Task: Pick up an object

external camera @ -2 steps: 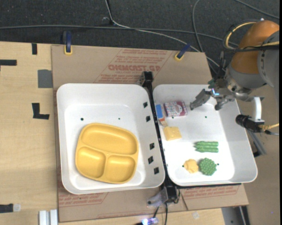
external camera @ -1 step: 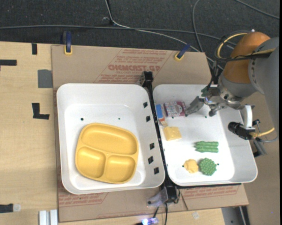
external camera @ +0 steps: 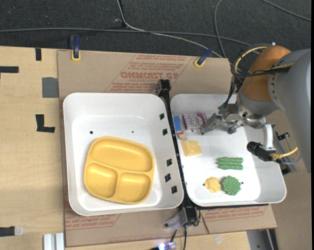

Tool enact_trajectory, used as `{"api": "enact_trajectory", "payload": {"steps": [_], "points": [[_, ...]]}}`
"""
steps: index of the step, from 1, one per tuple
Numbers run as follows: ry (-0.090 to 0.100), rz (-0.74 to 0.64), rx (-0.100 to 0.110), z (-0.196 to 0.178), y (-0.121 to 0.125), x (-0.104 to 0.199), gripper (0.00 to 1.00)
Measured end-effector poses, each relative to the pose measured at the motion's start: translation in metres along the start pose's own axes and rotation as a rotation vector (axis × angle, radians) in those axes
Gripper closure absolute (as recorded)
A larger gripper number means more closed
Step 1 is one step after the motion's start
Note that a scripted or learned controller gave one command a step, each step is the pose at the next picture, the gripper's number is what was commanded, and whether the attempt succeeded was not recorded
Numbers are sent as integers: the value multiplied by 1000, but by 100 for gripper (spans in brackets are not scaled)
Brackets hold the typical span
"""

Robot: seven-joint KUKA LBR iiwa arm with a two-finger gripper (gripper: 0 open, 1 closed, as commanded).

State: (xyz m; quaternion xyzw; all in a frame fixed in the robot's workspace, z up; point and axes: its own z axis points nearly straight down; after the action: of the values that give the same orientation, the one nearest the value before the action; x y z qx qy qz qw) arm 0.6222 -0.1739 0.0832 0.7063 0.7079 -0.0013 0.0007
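- Bean pod (external camera: pixel 230 163) is lying in the right bin (external camera: pixel 272 194), looking light, firm and narrow; pinching across its middle seems best.
- Claw (external camera: pixel 215 123) is hanging near a packet (external camera: pixel 193 121); whether spread or pressed together, one cannot tell.

One fixed overhead camera, slanting down on both bins (external camera: pixel 68 108).

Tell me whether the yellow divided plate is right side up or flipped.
Right side up: the yellow divided plate in the left bin shows its three hollow compartments facing upward.
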Motion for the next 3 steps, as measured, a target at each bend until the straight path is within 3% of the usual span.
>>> {"api": "enact_trajectory", "payload": {"steps": [1,3], "points": [[-2,-1,-5,-14,2,0,100],[1,2,-4,-123,-5,-7,100]]}}
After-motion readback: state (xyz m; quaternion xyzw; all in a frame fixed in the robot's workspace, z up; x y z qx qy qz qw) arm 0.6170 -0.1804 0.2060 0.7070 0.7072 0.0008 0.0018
